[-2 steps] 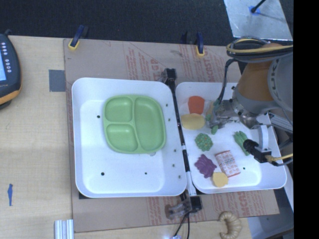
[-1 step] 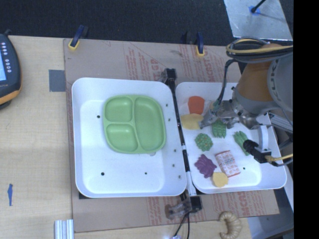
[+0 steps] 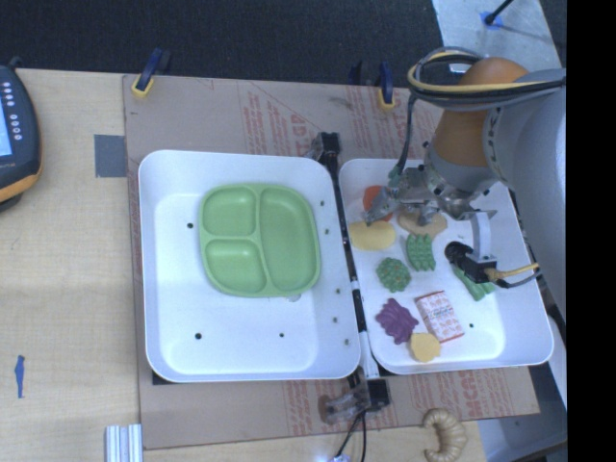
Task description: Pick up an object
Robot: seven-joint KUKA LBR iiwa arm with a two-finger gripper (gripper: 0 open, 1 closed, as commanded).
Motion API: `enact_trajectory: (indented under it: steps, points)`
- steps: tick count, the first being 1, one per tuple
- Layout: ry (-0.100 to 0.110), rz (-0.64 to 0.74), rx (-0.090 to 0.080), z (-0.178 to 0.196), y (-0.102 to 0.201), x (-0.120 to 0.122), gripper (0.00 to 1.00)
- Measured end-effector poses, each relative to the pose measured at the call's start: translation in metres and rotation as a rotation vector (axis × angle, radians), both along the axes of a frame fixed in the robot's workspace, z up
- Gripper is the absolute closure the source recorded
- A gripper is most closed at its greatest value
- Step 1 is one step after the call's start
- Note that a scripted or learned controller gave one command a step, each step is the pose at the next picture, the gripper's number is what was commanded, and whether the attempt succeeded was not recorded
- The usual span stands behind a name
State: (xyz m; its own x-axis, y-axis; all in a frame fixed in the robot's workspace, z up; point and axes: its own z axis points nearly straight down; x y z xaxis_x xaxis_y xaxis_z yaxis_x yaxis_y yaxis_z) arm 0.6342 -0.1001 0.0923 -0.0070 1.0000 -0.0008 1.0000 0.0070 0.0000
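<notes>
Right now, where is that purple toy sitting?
In the camera view, the purple toy lies in the right bin, near its front edge, just below the round green piece and left of the red-and-white packet.

A green divided plate [image 3: 260, 239] is lying in the left white bin [image 3: 168, 345]. Both bins are sitting on a brown cardboard sheet [image 3: 241, 114] on the wooden table [image 3: 58, 287]. A black-and-orange handheld device [image 3: 14, 133] is lying at the far left.
</notes>
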Motion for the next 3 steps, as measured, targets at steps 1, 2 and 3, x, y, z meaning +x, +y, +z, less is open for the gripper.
enact_trajectory:
  steps: [1, 2, 3]
  points:
    - [-0.001, -0.001, 0.0, 0.001, 0.007, 0.024, 0.0]
    - [0.001, 0.0, 0.0, 0.001, 0.006, 0.023, 0.0]
    - [0.001, 0.004, -0.001, 0.013, 0.006, 0.023, 1.0]
